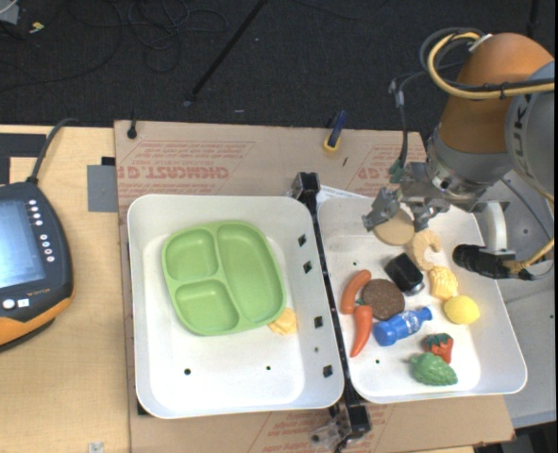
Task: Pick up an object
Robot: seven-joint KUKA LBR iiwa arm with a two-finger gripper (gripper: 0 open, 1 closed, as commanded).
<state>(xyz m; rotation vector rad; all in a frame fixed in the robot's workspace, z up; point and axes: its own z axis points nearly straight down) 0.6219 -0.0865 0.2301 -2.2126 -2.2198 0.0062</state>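
Note:
My gripper (401, 213) hangs over the back of the right bin (505, 371), fingers spread open, nothing held between them. Just under it lies a tan round piece (394, 231). In front of that sit a black block (404, 272), a pale curved piece (428, 248), a yellow corn cob (443, 282), a lemon (461, 310), a brown patty (384, 298), a red pepper (355, 291), an orange carrot (363, 329), a blue bottle (401, 327), a strawberry (439, 345) and a green leafy item (434, 371).
The left bin (165, 385) holds a green divided plate (224, 276) and a small yellow piece (282, 324) by its right rim. A black divider (317, 281) runs between the bins. A control pendant (14, 262) lies at the far left.

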